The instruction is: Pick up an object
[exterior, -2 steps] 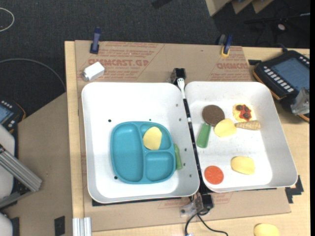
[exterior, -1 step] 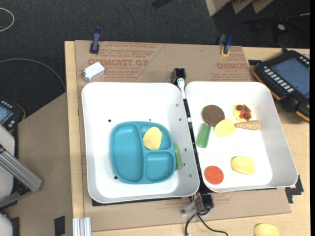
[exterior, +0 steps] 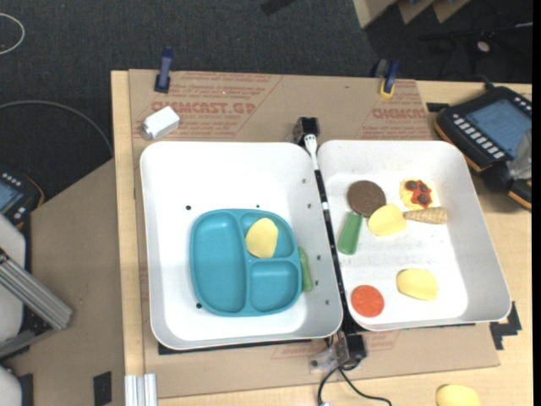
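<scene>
Lying in the upper-right compartment of the teal tray (exterior: pixel 221 265), a smooth pale-yellow oval piece (exterior: pixel 262 238).

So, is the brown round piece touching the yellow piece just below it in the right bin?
Touching. The camera view shows the brown disc overlapping the yellow piece's upper left edge, with no white bin floor between them.

I'm in a robotics lab: clamped cardboard counter (exterior: pixel 254 108), teach pendant (exterior: pixel 490 129) at 2 o'clock, aluminium framing (exterior: pixel 30 299) at 8 o'clock, dark carpet (exterior: pixel 76 24).
</scene>
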Robot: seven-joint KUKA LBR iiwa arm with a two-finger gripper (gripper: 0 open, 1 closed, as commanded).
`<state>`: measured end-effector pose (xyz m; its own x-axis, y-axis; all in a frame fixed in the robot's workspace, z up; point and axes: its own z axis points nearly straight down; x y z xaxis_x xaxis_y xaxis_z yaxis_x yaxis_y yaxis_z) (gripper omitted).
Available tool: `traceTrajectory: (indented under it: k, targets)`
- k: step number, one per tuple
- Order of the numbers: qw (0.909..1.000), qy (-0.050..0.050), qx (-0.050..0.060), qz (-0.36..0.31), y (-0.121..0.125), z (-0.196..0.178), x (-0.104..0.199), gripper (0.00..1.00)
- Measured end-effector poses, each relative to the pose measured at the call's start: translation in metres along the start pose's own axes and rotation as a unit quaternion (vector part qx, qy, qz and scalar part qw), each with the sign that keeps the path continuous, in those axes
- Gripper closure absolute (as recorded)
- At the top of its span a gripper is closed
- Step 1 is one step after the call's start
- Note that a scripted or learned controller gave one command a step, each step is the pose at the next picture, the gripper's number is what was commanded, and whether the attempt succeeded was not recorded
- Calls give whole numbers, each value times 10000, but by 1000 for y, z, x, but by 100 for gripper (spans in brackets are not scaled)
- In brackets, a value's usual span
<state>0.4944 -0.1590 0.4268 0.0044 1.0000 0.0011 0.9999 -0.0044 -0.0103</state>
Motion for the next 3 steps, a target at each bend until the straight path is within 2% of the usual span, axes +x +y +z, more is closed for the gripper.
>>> traceTrajectory:
  k: [1, 2, 3]
  targets:
    - [10000, -24, -87, -21, 1, -18, 1, 100]
    - [9999, -24, -122, -33, -9, -115, 18, 100]
    - [10000, 0, 6, 17, -17, 10, -55, 100]
